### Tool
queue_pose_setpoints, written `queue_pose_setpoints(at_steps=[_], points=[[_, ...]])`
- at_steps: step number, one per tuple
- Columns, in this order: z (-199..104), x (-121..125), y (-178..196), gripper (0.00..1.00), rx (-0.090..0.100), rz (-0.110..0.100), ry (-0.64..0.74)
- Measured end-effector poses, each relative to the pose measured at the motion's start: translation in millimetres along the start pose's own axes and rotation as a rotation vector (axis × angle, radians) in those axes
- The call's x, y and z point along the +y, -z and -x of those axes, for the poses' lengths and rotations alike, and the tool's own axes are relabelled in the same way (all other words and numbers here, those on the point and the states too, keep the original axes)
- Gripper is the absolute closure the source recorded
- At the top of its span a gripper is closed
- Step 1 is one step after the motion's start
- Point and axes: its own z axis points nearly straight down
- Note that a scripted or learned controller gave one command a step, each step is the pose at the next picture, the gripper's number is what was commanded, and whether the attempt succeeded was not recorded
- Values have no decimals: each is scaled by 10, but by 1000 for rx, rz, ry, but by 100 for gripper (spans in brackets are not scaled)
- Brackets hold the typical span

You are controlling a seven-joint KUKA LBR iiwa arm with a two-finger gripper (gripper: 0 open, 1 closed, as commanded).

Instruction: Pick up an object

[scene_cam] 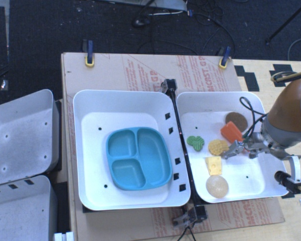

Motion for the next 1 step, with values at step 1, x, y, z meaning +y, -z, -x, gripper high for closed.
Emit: queue_pose_setpoints(at_steps=[1], points=[[1, 9, 115, 100, -2, 4, 0]])
